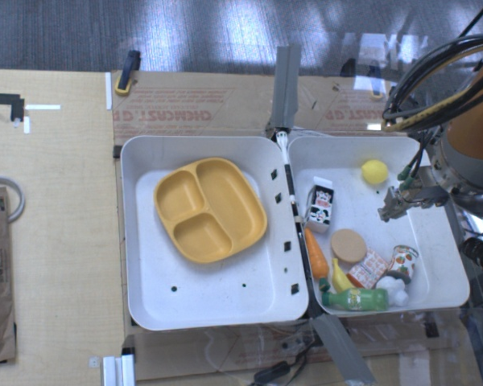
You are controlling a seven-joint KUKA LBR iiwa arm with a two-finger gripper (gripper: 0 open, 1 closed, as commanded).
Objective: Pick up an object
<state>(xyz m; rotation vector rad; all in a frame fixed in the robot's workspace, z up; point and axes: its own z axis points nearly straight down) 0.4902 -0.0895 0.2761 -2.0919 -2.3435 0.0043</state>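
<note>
We see the gripper [392, 203] poised over the right bin [435, 155], above bare floor between the yellow ball [374, 171] and the small can [403, 261]; whether its claw is spread or pressed together we cannot tell. No object sits in it. Candidates crowd the bin's near corner: milk carton [319, 206], carrot [315, 253], tan disc [348, 246], green bottle [356, 299]. We judge the ball easiest, standing alone with room around it. The left bin [145, 296] holds a yellow divided plate [210, 209].
</note>
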